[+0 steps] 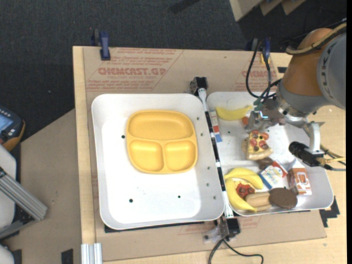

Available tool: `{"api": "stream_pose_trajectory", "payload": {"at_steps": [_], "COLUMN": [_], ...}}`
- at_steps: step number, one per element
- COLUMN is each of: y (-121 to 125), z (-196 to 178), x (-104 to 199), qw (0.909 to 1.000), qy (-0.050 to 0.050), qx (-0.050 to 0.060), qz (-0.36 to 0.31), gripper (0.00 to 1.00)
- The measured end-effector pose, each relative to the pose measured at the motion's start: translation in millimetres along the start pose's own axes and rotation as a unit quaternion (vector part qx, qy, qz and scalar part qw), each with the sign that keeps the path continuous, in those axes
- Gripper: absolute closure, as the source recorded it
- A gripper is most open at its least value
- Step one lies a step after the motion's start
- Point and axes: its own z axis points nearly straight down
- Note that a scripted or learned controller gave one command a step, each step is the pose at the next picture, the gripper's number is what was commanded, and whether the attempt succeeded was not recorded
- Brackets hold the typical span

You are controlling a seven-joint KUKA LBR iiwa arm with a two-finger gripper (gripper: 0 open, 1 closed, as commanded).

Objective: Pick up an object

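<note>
My gripper [257, 122] hangs over the back of the right bin [316, 201], just above a pizza slice [257, 146] and right of a banana [233, 113] lying at the bin's far left corner. Nothing shows between its fingers. Near the front of that bin lie a yellow bowl with a red piece in it [240, 187], a tan sausage-like piece [258, 201], a brown round cookie [283, 197], a small blue and white packet [271, 175] and an orange and white packet [300, 180].
The left bin [110, 164] holds a yellow three-compartment plate [161, 141]. The grey arm with its orange band [308, 65] comes in from the upper right over the right bin's back edge. Blue clamps [103, 44] hold the board at the back.
</note>
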Motion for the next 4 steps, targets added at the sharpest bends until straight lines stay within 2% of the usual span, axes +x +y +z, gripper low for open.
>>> {"api": "stream_pose_trajectory", "payload": {"at_steps": [1, 2, 3, 4], "y": [-25.5, -15.0, -10.8, -10.2], "z": [53.8, -51.6, -18.6, -20.1], "x": [21.3, 75.4, -3.5, 1.3], "qw": [1.0, 1.0, 1.0, 1.0], "qy": [0.0, 0.001, -0.002, -0.001], "qx": [-0.004, -0.005, 0.001, 0.001], "qz": [0.003, -0.001, 0.006, 0.003], "gripper": [1.0, 1.0, 1.0, 0.0]}}
